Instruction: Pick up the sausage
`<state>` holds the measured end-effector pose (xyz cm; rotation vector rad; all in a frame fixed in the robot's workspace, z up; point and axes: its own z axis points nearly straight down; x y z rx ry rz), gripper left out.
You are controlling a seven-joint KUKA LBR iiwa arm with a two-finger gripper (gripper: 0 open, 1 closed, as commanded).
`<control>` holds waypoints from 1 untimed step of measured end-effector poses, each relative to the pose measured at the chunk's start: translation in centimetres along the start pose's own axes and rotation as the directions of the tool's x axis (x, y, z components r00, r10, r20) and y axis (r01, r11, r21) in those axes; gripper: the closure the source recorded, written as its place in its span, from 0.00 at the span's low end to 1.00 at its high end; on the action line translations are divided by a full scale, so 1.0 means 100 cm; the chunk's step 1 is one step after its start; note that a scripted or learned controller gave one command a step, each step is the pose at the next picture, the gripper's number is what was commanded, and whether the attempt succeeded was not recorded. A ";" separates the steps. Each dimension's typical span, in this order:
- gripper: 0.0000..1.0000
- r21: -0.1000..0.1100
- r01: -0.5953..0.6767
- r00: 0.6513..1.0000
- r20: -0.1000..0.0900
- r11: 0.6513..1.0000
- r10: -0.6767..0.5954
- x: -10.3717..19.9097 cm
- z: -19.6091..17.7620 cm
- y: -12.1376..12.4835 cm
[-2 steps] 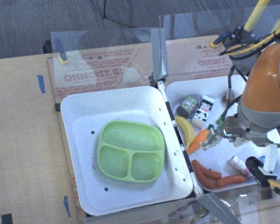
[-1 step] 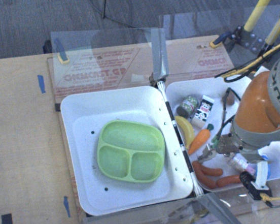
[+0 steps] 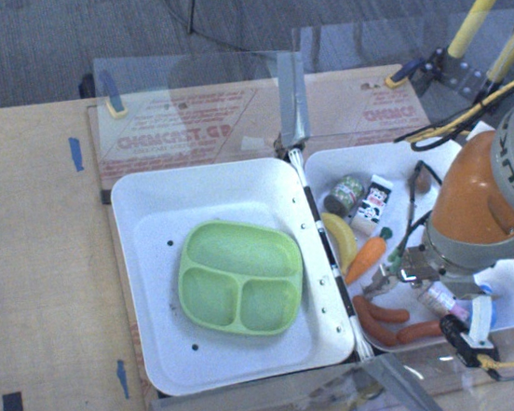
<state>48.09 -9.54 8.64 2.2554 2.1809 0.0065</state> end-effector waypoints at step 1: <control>0.00 0.000 0.000 1.000 0.000 1.000 0.000 0.000 0.000 0.000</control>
